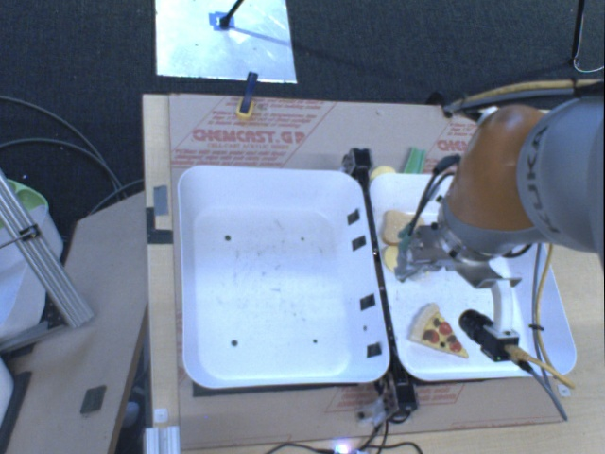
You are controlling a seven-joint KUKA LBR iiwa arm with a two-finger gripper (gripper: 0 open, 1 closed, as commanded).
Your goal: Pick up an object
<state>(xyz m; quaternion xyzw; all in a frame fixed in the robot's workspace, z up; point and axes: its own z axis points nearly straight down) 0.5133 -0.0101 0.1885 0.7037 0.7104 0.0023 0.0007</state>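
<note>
Brown sheet with red print (246,135) lies under both bins. Arm (529,178) comes in from the right, its orange band over the right bin (558,343). Left bin (274,272) sits just beside it, with the rims touching along the black divider. Gripper (405,258) is low over the right bin's left half, close to the divider; can't tell whether it's spread or closed, the wrist blocks the view, and nothing is visibly held. Candidate objects, all in the right bin: pizza slice (437,331) lies flat near the front edge, apart from the gripper; tan piece (395,223) is just beside the gripper on its far side; small yellow piece (382,172) is at the far left corner by the rim. Green piece (414,159) is just past the far rim, on the sheet.
</note>
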